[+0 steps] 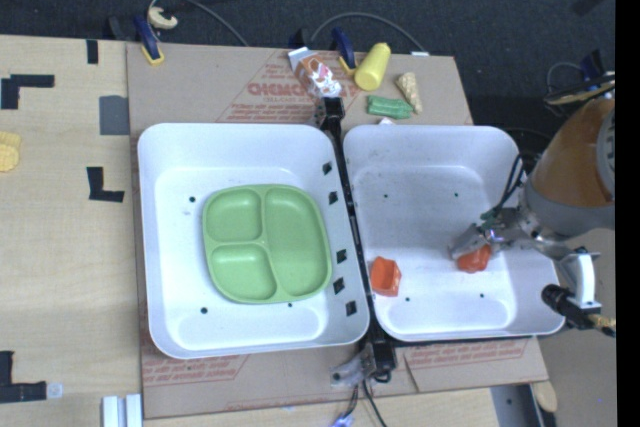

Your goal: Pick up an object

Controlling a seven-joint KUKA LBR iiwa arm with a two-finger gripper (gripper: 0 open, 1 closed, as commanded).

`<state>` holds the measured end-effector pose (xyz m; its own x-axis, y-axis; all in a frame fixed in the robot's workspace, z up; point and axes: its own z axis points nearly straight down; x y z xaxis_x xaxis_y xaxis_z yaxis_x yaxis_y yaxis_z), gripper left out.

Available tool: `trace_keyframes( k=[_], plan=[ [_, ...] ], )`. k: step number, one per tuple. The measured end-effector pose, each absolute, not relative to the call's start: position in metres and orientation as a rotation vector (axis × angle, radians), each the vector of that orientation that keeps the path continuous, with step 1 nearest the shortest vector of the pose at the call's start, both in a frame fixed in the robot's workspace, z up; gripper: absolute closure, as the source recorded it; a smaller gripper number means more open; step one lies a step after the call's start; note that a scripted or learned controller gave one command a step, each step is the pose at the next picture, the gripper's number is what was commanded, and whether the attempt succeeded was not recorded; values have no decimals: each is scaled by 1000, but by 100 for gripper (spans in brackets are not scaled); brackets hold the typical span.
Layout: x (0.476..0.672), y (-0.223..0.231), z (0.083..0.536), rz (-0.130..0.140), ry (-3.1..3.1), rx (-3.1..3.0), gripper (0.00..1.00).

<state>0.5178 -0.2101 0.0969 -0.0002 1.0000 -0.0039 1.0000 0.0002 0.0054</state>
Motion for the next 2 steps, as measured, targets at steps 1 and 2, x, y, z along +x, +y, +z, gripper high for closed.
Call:
trace_keyframes(
  k=[1,2],
  plan=[
    [566,-137,87,9,2222,2214,100],
    [535,-72,184,0,2224,2219,100]
  ],
)
